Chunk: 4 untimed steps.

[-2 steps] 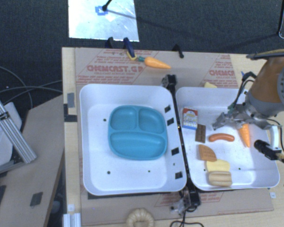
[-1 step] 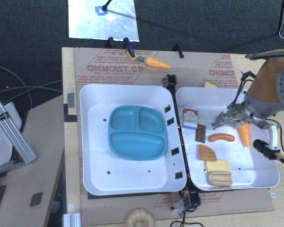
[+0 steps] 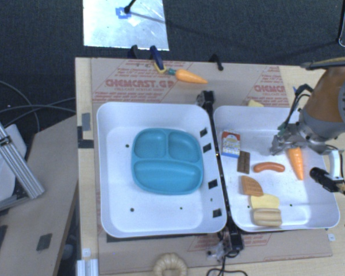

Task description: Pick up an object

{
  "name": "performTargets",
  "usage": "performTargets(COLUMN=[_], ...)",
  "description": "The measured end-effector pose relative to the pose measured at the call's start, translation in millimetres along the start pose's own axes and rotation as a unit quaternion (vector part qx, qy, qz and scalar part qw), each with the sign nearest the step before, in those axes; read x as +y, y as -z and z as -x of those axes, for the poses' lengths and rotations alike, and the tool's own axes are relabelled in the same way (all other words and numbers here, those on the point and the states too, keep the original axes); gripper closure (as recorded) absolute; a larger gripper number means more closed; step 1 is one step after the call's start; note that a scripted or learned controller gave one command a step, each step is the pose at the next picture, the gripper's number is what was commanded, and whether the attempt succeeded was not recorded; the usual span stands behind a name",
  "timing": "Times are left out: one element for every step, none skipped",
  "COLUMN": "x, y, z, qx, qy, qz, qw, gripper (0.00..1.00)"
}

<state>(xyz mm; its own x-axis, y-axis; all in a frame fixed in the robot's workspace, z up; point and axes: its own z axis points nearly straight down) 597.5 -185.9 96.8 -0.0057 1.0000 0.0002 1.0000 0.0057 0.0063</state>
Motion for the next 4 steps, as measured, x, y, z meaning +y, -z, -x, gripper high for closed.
performTargets(x=[3,12,13,7], y=[44,107,129,123], z=[5,8,9,-42], qx=[-0.001,-0.002,-0.001,0.000], qy=[-0.001,-0.001,-0.001,0.001], qz=[-0.001,0.001,-0.001,-0.003], qw=[1.0000,1.0000,1.0000,1.0000], gripper=[1.00,1.00,1.00,1.00])
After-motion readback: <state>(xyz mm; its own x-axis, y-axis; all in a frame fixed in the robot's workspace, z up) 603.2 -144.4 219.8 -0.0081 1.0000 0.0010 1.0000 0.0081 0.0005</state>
